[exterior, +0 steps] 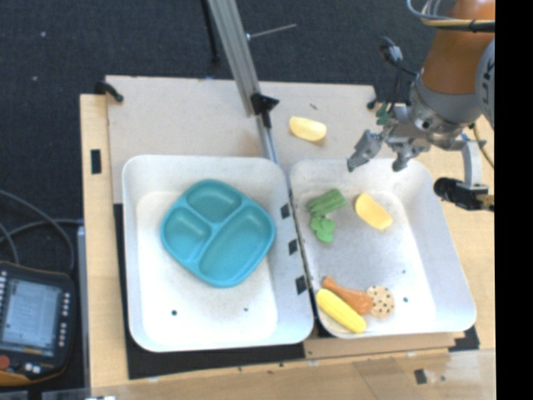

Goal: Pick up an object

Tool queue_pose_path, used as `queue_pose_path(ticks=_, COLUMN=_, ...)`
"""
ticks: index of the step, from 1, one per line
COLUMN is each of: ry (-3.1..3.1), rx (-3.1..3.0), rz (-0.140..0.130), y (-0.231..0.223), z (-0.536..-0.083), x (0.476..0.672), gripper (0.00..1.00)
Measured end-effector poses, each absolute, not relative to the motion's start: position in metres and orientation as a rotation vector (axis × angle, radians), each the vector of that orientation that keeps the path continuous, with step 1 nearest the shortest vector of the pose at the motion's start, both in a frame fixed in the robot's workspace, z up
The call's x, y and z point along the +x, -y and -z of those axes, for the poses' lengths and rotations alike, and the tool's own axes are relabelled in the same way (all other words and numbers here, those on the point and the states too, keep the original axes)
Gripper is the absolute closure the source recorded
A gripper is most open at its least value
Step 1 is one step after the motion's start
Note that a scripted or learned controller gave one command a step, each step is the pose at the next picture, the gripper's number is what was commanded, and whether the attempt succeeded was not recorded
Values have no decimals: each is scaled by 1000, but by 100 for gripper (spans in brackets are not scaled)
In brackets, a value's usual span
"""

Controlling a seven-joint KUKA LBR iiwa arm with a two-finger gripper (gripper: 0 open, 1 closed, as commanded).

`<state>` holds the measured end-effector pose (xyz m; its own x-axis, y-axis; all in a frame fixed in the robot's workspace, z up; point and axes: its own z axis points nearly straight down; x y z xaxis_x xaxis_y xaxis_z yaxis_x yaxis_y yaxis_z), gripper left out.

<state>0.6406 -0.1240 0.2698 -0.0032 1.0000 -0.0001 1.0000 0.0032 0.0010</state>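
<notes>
Yellow plastic block point(374, 212) lies upper right in your right bin point(433, 248); gripper point(380, 158) above it, fingers apart, empty.

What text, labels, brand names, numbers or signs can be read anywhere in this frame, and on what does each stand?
None can be read.
The handheld screen unit at the lower left shows a lit display, but its content is too small and blurred to read.
The blue divided plate, the two white bins, the toy foods and the arm's orange band carry no visible lettering.
</notes>
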Motion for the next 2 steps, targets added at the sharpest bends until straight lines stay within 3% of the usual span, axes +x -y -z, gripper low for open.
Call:
queue_pose_path(ticks=1, ry=-2225, rx=2217, rz=-1, y=124, z=-270, x=641, gripper=0)
queue_pose_path(ticks=2, ry=-2220, rx=2223, rz=8, y=135, z=-215, x=645, gripper=0)
